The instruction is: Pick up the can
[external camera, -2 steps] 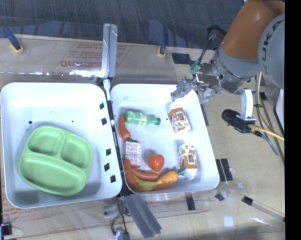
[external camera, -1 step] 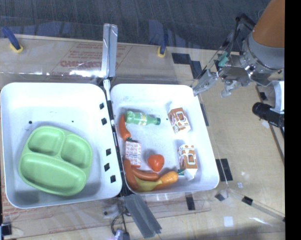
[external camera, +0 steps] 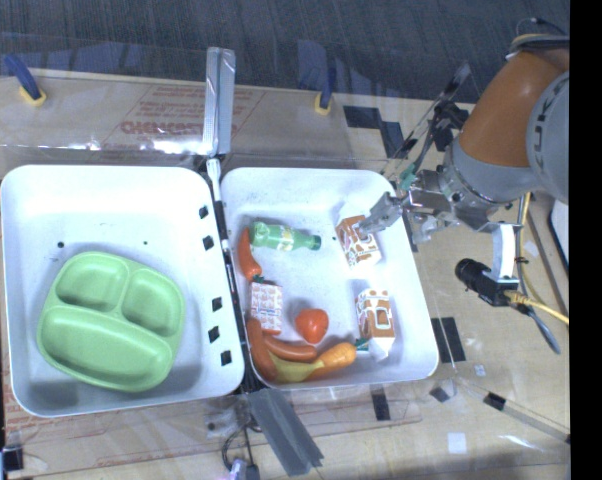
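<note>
1. In the right bin (external camera: 281, 183), your can (external camera: 266, 306) lies near the left wall, beside the tomato (external camera: 312, 323).
2. Your gripper (external camera: 381, 213) hangs over the bin's right rim, just beside a carton (external camera: 359, 241).
3. You cannot tell how the jaws stand.
4. The left bin (external camera: 21, 268) holds a green tray (external camera: 111, 320).

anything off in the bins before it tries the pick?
Nothing spilled or broken. The right bin is cluttered: the green bottle lies on its side, and the banana, carrot and sausage pile against the front wall. The green divided tray sits askew in the left bin.
</note>
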Controlling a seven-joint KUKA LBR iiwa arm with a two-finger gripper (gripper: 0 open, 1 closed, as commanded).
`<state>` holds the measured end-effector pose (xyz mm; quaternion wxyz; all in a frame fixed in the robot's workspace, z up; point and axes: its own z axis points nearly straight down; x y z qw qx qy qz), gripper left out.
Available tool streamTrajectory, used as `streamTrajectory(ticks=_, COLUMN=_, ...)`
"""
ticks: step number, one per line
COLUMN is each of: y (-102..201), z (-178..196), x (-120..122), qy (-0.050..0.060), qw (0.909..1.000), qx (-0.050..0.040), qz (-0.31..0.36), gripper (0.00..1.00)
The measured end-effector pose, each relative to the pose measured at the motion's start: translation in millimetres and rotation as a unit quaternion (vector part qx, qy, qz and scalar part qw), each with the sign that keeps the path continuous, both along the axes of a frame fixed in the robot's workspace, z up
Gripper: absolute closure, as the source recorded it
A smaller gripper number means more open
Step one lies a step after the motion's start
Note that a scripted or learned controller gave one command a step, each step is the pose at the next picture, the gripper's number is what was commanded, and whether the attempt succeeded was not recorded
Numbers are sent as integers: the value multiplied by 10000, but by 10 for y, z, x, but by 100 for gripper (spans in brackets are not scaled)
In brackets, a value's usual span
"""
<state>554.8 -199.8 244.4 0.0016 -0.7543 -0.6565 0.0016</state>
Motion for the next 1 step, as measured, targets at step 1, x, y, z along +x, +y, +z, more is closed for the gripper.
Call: streamTrajectory(ticks=1, y=728, z=-1116, x=64, qy=7, qw=9999, qx=2, qz=-126, gripper=0)
